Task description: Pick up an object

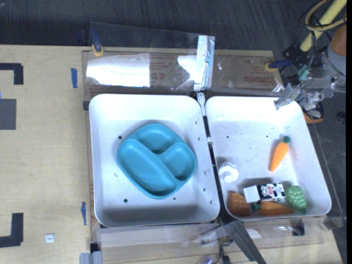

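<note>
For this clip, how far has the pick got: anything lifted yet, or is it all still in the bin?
Nothing looks picked yet. The gripper sits at the far right corner of the right bin, apart from every object. The toy carrot, white cup, green bunch and small printed box all lie on the bin floor. The blue divided plate rests in the left bin. Approach, grasp and lift remain.
</note>
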